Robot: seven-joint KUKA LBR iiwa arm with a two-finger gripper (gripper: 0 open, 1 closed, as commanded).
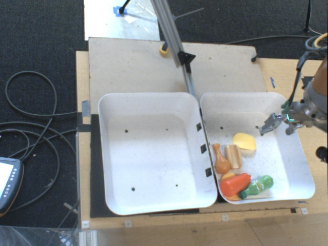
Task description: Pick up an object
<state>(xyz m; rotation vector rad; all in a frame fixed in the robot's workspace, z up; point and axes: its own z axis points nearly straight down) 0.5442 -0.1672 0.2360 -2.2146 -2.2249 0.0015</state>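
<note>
Several toy foods lie in the right bin [294, 158]. A yellow piece [245, 142] sits near its middle. Beside it lie a tan roll [233, 156] and an orange drumstick shape [221, 163]. At the front edge, a red-orange piece [234, 183] touches a green bottle [257, 186]. My gripper [277, 129] hangs above the bin's right part, up and to the right of the yellow piece. Its fingers are spread open with nothing between them.
The left bin [110, 152] stands beside the right one, and a divider with black clips [204, 148] runs between them. A slanted metal pole [171, 32] crosses the back board. Cables lie on the floor at left.
</note>
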